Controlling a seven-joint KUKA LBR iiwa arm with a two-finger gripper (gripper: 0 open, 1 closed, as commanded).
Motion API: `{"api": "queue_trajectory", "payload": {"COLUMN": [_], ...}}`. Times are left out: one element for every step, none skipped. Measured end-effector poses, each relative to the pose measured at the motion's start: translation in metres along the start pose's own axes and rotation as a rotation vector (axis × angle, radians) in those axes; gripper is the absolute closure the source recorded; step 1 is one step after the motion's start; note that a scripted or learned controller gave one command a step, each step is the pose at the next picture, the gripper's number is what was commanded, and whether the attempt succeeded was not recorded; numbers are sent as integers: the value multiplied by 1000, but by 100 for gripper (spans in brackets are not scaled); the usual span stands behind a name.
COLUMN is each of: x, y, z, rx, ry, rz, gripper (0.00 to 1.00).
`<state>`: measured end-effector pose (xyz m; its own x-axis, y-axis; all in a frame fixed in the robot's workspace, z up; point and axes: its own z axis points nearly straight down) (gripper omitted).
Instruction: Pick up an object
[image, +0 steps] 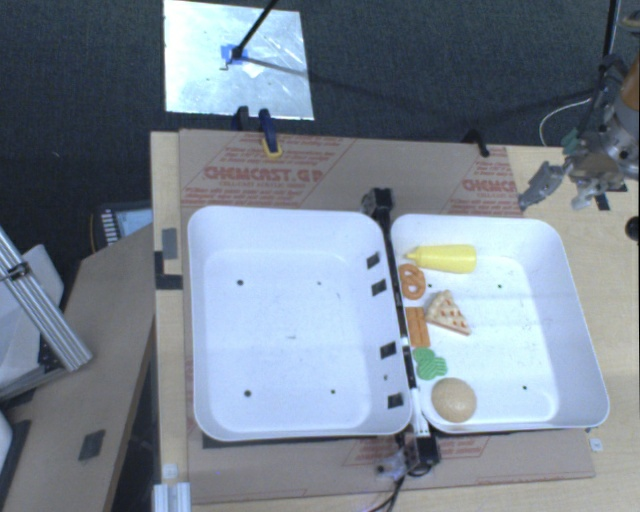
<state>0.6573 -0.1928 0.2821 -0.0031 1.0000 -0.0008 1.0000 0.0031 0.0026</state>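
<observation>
End effector (558, 188) sits off the right bin's (560, 330) far right corner, over the counter (615, 290); can't tell its state. Objects cluster along that bin's left wall: yellow piece (441, 258), pretzel (412, 281), pizza slice (449, 314), green piece (430, 364), tan ball (454, 399).

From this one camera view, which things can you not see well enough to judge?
- Two-finger gripper, camera view: small and blurred at the upper right, so its finger gap is unclear.
- Grey arm: cut off by the right edge.
- Small orange flat piece in the right white bin: too small to identify, partly under the pizza-slice toy.
- Green toy: shape unclear, beside the tan round object.
</observation>
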Motion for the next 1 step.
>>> {"api": "queue_trajectory", "payload": {"x": [-8], "y": [-33], "z": [-157], "rx": [-16], "ry": [-6], "rz": [2], "gripper": [0]}}
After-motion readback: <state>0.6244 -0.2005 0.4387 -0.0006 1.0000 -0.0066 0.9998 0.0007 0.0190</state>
